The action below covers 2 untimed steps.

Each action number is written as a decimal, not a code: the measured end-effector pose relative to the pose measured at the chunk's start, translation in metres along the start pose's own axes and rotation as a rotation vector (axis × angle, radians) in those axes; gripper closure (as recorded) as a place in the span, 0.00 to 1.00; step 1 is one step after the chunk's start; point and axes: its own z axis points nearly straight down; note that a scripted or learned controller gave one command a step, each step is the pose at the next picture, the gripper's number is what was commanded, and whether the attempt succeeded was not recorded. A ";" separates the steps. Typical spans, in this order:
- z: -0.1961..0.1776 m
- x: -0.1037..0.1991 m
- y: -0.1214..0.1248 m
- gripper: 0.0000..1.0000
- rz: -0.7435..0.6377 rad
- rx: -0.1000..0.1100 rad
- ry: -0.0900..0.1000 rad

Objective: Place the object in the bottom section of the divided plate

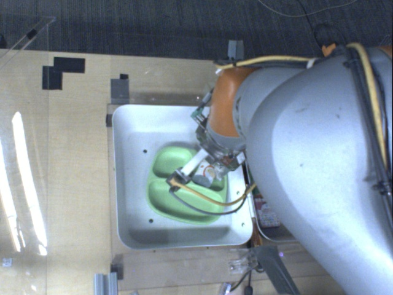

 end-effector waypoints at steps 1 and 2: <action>-0.079 -0.032 0.059 1.00 0.424 0.002 -0.009; -0.097 0.009 0.039 1.00 0.512 0.002 -0.009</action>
